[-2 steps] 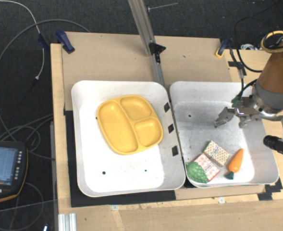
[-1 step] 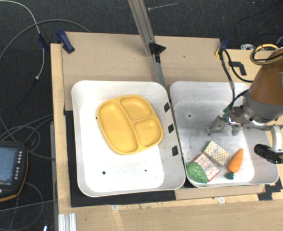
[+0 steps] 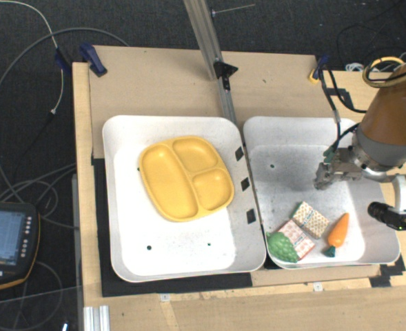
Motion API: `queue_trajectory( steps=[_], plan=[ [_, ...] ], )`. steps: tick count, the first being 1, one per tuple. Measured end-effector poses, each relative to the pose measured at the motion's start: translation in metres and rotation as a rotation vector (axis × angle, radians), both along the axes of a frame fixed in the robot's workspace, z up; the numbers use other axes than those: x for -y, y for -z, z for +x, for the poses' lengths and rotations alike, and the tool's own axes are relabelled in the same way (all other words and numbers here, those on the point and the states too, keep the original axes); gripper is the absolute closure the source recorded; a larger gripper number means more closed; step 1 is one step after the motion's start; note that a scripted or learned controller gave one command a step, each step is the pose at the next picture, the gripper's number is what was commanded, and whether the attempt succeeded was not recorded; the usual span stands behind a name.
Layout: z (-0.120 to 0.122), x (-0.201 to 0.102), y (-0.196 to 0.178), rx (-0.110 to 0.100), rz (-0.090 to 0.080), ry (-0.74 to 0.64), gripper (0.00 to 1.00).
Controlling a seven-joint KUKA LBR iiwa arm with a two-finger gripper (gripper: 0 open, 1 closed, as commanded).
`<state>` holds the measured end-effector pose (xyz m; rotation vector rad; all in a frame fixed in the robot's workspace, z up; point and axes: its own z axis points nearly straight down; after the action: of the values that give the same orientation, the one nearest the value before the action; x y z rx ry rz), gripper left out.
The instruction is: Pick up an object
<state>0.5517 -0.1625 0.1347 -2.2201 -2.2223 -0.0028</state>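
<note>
Dark carpet surrounds the wooden desk [image 3: 154, 74]. Over the right shallow white bin [image 3: 285, 136], the end effector [image 3: 325, 178] hangs; whether spread or pressed together, I cannot tell. Nearest, the orange plastic carrot [image 3: 338, 231] lies just below-right, long axis tilted.

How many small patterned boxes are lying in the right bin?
2. One patterned box lies near the carrot; the other box lies just below-left of it, touching the green toy.

No readable text, label, brand or number anywhere, patterned print on two small boxes [image 3: 305, 227] in the right bin [image 3: 285, 143] too small to read, lit screen of the handheld pendant [image 3: 4, 243] at left blurred, nothing legible there
</note>
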Motion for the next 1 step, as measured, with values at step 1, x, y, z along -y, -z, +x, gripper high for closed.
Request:
queue_trajectory(
  steps=[1],
  plan=[
    [0.0110, -0.0008, -0.0498, 0.005, -0.003, -0.001, 1.00]
  ],
)
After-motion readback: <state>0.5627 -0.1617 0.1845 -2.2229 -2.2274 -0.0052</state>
